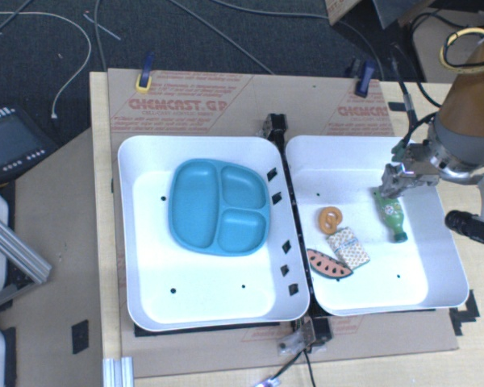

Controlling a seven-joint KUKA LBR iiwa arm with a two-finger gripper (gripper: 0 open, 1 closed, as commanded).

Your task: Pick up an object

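In the right bin (436, 285) lie a small green packet (394, 218), a brown pretzel (331, 218), a checkered sachet (351, 247) and a watermelon slice (329, 264). My gripper (394, 184) hangs low over the right bin's far right part, right at the top end of the green packet. The packet rests on the bin floor, pointing toward the front. The pretzel, sachet and watermelon slice cluster to the left of the gripper, apart from it.
The left bin (145, 280) holds a blue divided plate (219, 206). A black divider with clips (284, 216) runs between the bins. The arm (468, 111) comes in from the right, above the right bin's far corner. Cables lie behind the bench.
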